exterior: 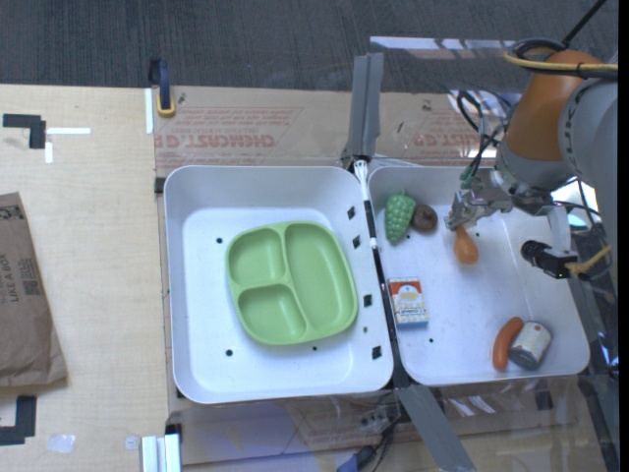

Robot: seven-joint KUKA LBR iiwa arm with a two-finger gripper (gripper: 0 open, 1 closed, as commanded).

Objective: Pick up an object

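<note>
Small orange carrot-like piece (466, 248) in right bin (550, 362), long axis running near-to-far, tilted slightly, just below gripper (462, 220); contact unclear, finger state cannot tell. Left of carrot: brown ball (424, 217), green grapes (398, 215). Below-left: small box (408, 302). Further below-right: sausage (507, 342) touching can (531, 344).

The pale wooden bench (88, 264) bears two shallow white plastic bins side by side, the left bin (187, 293) and the right bin (560, 362), their inner rims touching. A flattened brown cardboard sheet with red print (256, 131) lies under their far edges. A brown paper bag (25, 293) lies flat near the bench's left edge.
</note>
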